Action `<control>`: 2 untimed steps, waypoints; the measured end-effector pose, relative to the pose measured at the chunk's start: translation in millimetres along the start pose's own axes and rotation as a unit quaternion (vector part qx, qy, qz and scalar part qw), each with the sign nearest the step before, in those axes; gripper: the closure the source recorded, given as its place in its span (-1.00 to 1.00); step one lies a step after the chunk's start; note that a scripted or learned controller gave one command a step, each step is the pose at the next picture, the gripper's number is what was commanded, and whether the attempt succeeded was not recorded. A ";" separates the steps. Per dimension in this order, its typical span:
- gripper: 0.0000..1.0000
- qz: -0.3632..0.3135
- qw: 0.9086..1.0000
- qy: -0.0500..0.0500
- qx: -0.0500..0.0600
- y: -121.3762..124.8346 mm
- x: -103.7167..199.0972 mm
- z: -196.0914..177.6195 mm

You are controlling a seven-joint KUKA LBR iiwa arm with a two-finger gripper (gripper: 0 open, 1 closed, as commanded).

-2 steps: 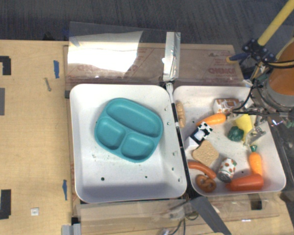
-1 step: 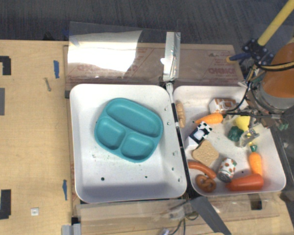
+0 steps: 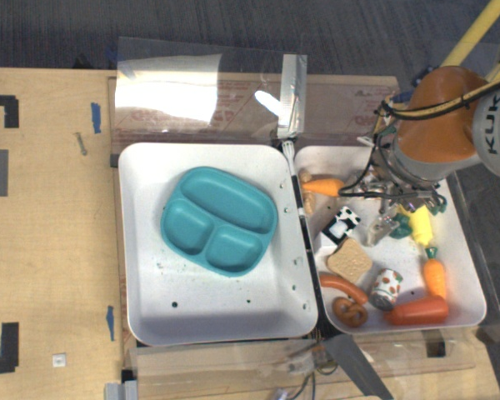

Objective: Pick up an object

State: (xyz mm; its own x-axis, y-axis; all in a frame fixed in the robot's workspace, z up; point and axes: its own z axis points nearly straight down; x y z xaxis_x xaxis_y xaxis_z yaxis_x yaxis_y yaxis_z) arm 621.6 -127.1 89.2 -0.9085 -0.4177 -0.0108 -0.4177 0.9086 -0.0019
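Large black letters, seemingly "KU", stood on the grey arm (image 3: 493,136) at the picture's right edge. Faint reddish print on the clear sheet (image 3: 233,102) behind the bins was too blurred to read.

One fixed camera above the bench (image 3: 42,223), looking down aslant, both bins (image 3: 142,307) in frame

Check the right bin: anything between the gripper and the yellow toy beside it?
Nothing visible. The gripper hangs low in the right bin, the yellow toy right beside it; the black-and-white toy lies on its opposite side.
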 end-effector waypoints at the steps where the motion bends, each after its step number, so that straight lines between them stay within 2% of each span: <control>1: -1.00 0.053 0.999 0.000 0.002 23.1 14.6 -0.7; 2: -1.00 0.082 0.997 0.000 0.002 32.4 9.4 -0.9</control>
State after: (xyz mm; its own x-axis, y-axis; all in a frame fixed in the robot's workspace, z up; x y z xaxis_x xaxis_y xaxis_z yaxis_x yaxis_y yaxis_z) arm 599.5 -101.5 89.9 -0.9645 -0.2639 -0.0110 -0.2638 0.9646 -0.0051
